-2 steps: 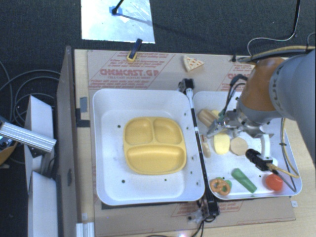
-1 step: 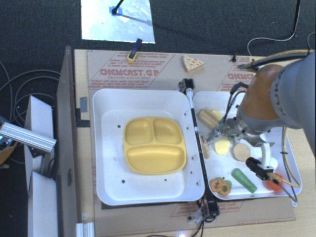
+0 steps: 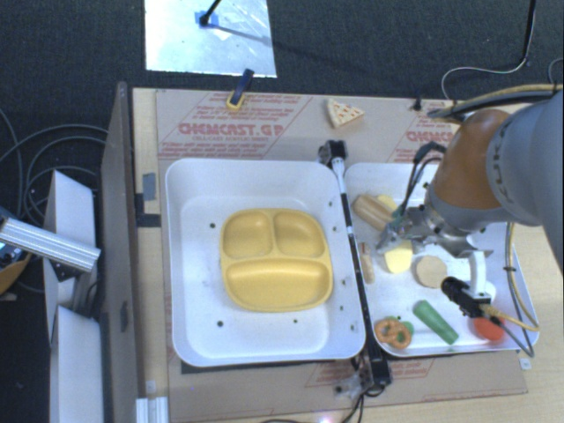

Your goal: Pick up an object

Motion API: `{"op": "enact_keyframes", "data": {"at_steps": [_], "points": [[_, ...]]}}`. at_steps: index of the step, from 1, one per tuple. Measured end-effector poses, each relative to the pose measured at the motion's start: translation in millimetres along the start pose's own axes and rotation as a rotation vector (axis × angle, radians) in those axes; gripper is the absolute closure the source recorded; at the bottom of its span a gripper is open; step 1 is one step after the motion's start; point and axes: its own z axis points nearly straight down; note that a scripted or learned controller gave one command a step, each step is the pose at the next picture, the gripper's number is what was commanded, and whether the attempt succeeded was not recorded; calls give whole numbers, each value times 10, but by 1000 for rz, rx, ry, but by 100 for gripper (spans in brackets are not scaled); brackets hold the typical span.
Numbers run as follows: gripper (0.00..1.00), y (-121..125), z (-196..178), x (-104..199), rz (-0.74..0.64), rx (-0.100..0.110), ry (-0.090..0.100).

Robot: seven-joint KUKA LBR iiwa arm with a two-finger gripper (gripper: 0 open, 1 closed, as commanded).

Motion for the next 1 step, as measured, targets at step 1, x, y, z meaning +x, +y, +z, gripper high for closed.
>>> {"op": "enact_keyframes", "data": {"at_steps": [1], "points": [[100, -42, -950, 672, -10, -8, 3]]}}
